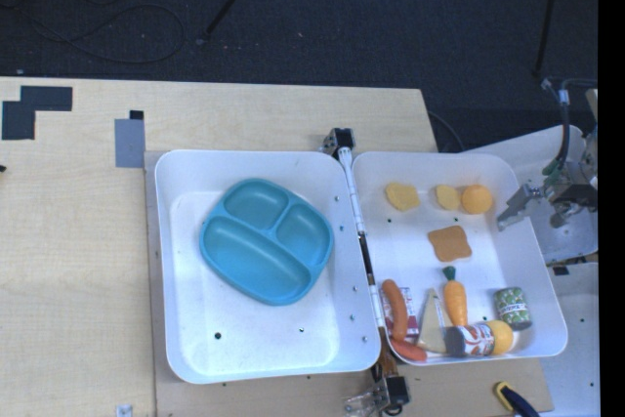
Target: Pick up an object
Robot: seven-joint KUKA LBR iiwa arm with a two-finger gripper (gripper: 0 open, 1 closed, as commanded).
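Note:
The right bin (527,239) holds toy foods. Two yellow pieces (401,197) (447,197) and an orange ball (477,199) lie along its far side, with a brown toast slice (449,243) in the middle. At the near side are a carrot (454,298), a green can (512,307), a sausage (395,305) and a bottle (479,339). My gripper (520,207) hangs at the bin's right rim, right of the orange ball and apart from it. Nothing shows in its grasp.
The left bin (186,347) carries a blue divided plate (266,239). A clamp (340,141) sits at the far end of the ridge between the bins. The wooden bench (68,259) stretches to the left. A yellow-handled tool (516,398) lies in front of the right bin.

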